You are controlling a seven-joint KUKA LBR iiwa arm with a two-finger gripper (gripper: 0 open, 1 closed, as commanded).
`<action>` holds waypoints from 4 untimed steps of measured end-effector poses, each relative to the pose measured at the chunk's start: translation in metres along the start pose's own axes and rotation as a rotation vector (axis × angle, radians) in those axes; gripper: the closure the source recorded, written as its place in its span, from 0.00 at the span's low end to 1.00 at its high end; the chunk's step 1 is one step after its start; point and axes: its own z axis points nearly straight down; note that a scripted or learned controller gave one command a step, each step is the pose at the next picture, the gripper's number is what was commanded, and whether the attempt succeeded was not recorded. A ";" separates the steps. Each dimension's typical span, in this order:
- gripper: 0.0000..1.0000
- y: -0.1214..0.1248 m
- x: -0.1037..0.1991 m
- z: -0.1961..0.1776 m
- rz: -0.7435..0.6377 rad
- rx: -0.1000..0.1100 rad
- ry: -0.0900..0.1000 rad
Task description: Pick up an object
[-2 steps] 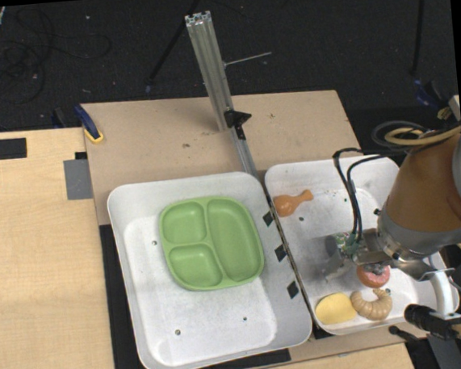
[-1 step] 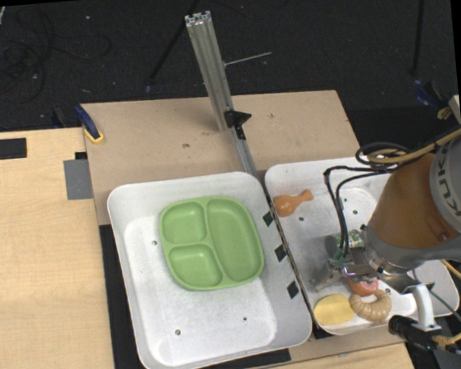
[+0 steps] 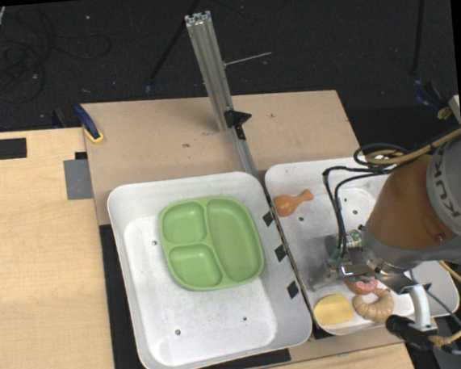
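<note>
**Operator:** Down in the near corner of the right bin (image 3: 311,181), I have three small things bunched together: a pale yellow block (image 3: 333,309), a tan ring-shaped piece (image 3: 374,309) touching it on the side away from the divider, and a small pink piece (image 3: 364,285) just behind the ring. Any of them could be the pick. They sit pressed against the bin's near wall, I would judge because loose things end up in corners.

**Listener:** Which way do they point?

**Operator:** The yellow block's long axis runs roughly along the near wall. The ring has no clear direction. Farther back in the same bin, close to the divider, an orange pear-shaped toy (image 3: 291,203) lies with its narrow end pointing away from the divider.

**Listener:** And the gripper?

**Operator:** The gripper (image 3: 350,268) hangs just behind the pink piece, under the arm's orange band. I cannot tell its state; the wrist hides it. Across the divider, a green divided plate (image 3: 212,243) lies flat in the left bin (image 3: 145,309).
</note>
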 end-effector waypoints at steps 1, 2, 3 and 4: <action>1.00 0.001 -0.008 -0.012 0.012 -0.009 -0.013; 1.00 -0.004 -0.013 -0.071 0.003 0.005 0.000; 1.00 -0.003 -0.010 -0.134 -0.002 0.003 -0.001; 1.00 -0.003 -0.010 -0.131 0.000 0.009 0.000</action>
